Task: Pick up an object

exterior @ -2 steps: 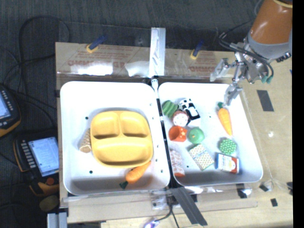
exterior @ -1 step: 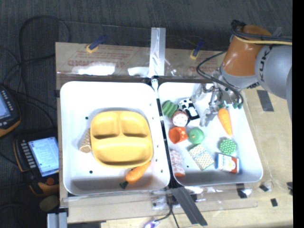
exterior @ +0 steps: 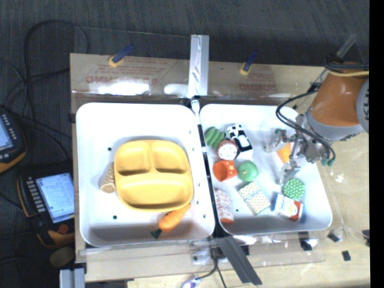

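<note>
My gripper hangs low over the right part of the right bin, below the arm's orange band. It stands open, one finger toward the back and one toward the front. A small orange object lies between them on the bin floor; I cannot tell if they touch it. Just in front of the gripper sits a green dotted ball, with a small carton beside it.
The right bin also holds a green vegetable, a black-and-white toy, a round can, an orange cup, a green apple, a patterned box and a bottle. The left bin holds a yellow divided plate, a carrot and a cone.
</note>
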Robot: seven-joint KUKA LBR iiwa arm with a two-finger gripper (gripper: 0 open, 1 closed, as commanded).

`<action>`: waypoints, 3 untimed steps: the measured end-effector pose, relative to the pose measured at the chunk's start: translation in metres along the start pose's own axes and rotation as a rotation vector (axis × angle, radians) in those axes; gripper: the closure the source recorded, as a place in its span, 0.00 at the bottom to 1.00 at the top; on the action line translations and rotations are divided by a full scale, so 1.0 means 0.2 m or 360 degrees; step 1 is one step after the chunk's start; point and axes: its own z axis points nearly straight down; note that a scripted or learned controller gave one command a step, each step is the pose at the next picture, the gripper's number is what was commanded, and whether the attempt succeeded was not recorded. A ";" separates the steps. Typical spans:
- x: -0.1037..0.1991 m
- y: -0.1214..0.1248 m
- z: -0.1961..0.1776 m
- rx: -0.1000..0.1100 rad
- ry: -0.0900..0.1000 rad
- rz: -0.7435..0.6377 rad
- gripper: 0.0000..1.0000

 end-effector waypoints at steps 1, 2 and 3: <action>-0.01 0.00 -0.06 0.0007 -0.0009 0.0000 1.00; -0.01 0.00 -0.06 0.0006 -0.0008 -0.0001 0.00; -0.18 0.08 0.00 -0.0004 -0.0001 0.0106 0.00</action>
